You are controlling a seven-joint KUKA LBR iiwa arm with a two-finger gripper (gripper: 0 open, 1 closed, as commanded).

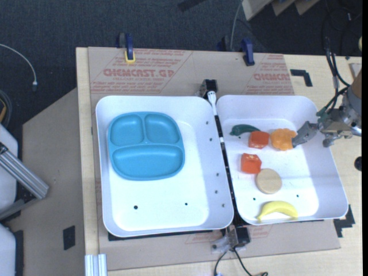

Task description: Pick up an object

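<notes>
The right bin (322, 177) holds several items: a dark green piece (244, 130), an orange-red block (259, 140), a round orange fruit (282, 139), a red block (250, 163), a tan disc (268, 181) and a yellow banana (278, 210). My gripper (315, 138) hovers over the bin's right side, just right of the orange fruit. Its fingers are spread open with nothing between them. The left fingertip (302, 135) nearly touches the fruit.
A blue divided plate (146, 145) lies in the left bin (167, 211). The bins meet at a central ridge (221, 154). Blue clamps (127, 46) hold the cardboard sheet at the back. Cables hang at the right edge.
</notes>
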